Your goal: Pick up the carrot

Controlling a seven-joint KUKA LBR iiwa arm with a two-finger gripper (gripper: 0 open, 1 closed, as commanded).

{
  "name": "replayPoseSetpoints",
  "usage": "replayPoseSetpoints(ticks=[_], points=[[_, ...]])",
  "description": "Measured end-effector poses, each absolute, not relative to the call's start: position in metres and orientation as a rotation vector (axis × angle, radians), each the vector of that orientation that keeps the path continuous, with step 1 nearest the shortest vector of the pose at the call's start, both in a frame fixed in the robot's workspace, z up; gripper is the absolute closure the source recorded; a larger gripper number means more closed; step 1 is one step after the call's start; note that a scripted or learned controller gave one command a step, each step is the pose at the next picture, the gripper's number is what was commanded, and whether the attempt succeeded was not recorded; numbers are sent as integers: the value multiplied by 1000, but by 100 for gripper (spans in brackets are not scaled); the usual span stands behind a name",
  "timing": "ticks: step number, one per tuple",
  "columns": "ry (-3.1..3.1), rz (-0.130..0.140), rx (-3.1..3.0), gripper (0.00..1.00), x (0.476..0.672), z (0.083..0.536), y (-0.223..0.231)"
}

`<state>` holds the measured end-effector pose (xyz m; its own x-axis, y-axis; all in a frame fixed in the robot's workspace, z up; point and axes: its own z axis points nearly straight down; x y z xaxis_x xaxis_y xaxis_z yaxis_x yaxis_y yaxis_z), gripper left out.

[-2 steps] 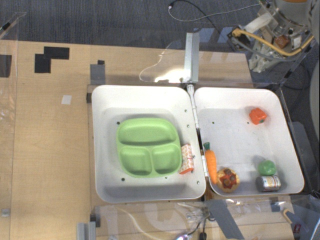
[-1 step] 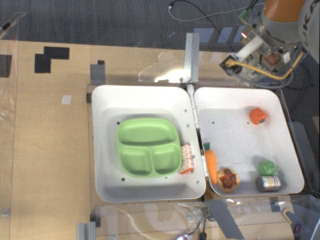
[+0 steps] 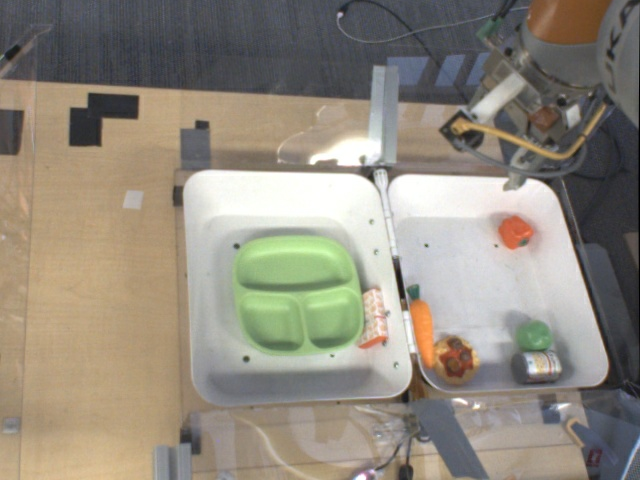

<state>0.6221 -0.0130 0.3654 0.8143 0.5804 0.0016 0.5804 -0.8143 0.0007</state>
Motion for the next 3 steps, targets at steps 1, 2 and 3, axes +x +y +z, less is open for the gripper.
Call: replayPoseSetpoints(ticks=[1, 2, 3], points=[[1227, 1, 2893, 0, 625, 221, 40], [872, 5, 3018, 0, 656, 273, 17], [1087, 1, 2949, 0, 618, 184, 77]])
